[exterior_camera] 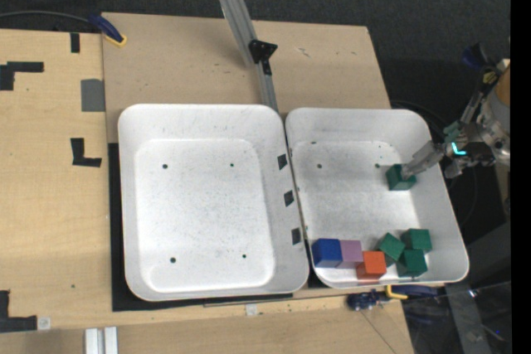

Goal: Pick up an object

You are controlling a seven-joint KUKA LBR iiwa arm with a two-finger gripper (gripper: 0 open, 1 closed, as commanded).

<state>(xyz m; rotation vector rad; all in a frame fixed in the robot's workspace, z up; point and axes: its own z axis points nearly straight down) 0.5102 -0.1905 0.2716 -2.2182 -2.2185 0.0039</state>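
Two shallow white plastic bins sit on the wooden tabletop (207, 54). We see the left bin (199, 203) speckled; the right bin (373, 145) holds square blocks: blue (327, 252), lilac (351, 250), orange (372, 263), three green (408, 249). At right, the gripper (405, 176) pinches another green block (400, 178).
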